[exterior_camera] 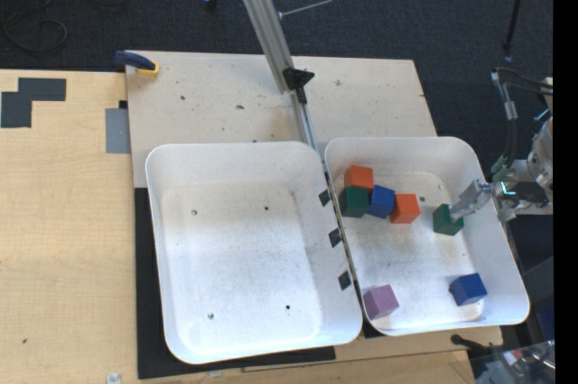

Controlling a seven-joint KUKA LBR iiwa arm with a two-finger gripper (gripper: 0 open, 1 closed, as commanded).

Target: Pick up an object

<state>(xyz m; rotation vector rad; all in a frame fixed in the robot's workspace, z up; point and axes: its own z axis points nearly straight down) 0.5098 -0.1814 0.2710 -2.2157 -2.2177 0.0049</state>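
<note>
**Camera view: gripper at right bin's edge**

I see the right bin at lower right, the gripper over its right rim, touching a dark green block. Whether it pinches that block, I cannot tell.

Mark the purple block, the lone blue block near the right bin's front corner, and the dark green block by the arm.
purple block (380,300), camera view, top face.
lone blue block (468,288), camera view, top face.
dark green block (446,220), camera view, visible side.
</note>
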